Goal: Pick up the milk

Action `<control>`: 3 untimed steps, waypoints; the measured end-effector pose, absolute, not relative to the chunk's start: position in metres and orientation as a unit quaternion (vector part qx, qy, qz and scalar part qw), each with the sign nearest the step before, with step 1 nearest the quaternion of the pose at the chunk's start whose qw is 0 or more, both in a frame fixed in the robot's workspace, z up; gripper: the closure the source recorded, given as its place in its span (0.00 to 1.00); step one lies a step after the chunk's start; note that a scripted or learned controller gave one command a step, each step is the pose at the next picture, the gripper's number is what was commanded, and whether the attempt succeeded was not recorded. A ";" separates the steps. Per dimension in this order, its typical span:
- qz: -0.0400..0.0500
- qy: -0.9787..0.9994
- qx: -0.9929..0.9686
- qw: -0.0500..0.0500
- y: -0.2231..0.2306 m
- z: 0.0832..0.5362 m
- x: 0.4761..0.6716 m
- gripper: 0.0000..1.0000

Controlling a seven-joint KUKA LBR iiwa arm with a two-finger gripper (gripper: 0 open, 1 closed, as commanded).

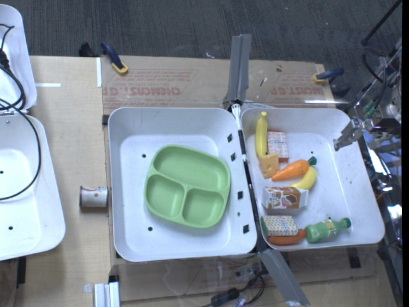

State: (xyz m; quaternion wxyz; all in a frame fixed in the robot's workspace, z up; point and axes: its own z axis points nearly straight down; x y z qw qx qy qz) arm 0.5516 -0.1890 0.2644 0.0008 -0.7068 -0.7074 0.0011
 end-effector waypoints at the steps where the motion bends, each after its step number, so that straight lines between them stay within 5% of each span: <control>1: 0.001 -0.716 -0.698 0.001 -0.105 0.121 0.542 0.00; 2: -0.001 -0.736 -0.677 -0.002 -0.105 0.093 0.479 0.00; 3: -0.001 -0.848 -0.530 -0.001 -0.132 0.092 0.478 0.00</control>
